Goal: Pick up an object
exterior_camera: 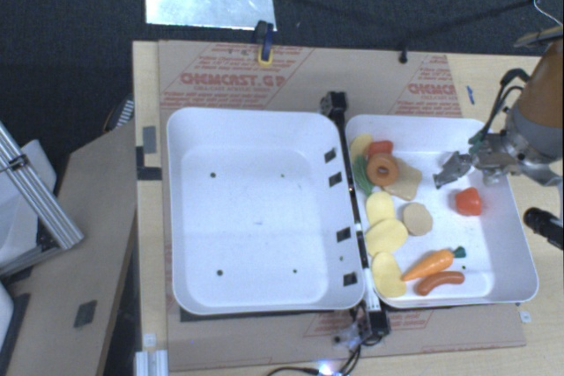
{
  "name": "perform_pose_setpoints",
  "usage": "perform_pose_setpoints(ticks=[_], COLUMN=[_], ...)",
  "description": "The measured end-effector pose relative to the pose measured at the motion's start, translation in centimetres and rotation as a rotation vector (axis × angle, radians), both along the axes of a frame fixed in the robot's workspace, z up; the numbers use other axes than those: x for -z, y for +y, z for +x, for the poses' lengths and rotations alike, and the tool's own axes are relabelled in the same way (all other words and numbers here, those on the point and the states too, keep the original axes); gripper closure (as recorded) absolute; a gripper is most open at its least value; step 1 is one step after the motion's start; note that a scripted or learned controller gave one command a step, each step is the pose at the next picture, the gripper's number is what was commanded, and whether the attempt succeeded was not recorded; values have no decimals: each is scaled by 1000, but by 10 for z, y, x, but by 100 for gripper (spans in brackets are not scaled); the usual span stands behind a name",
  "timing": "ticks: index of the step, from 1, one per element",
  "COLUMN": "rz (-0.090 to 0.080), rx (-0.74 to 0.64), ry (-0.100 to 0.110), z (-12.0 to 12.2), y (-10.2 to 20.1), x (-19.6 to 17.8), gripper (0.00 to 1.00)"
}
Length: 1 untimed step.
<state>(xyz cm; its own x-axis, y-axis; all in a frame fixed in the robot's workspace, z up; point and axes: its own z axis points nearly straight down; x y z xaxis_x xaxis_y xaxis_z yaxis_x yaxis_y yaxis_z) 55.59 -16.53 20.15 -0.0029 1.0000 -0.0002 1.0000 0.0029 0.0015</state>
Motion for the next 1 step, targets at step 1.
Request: perform_pose_setpoints(ticks=[1], rz=[2], rx=[4], ry=[6], z=[-58], y=[11], x=[122], gripper=[0])
